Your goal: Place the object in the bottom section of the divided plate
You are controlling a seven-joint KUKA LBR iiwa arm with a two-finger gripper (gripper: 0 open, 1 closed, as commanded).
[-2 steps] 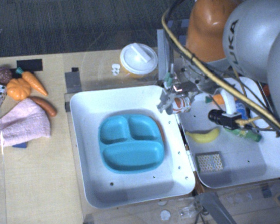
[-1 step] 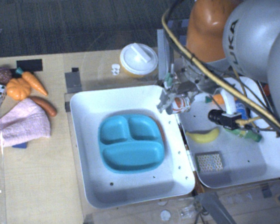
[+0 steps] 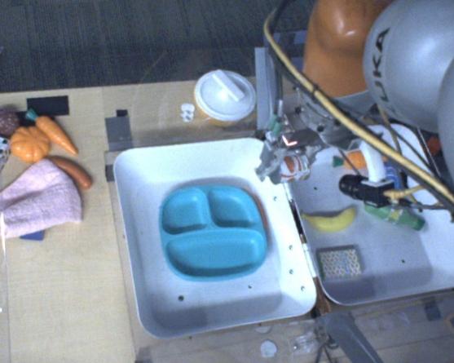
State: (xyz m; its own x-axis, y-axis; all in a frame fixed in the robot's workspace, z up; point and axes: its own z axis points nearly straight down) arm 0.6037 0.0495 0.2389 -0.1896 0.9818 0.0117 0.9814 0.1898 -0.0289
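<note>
Looming closest, my arm (image 3: 417,54) held my gripper (image 3: 286,159), open or closed I couldn't tell, just up-frame of the right-of-centre banana (image 3: 330,220), likely my object: seemingly light, stiff, slick, best pinched across its middle.

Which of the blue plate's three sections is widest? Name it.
The bottom section: it spans the plate's whole width, which the upper left and upper right sections share.

Divided plate (image 3: 213,234) plain teal-blue. Left bin (image 3: 156,308) and right bin (image 3: 451,268) white. Banana (image 3: 330,220) yellow. Pad (image 3: 340,263) by right bin's bottom edge speckled grey-tan. Cloth (image 3: 32,200) pink. Pumpkin (image 3: 29,143) and carrot (image 3: 58,133) orange. Bench (image 3: 61,304) pale wood.
</note>
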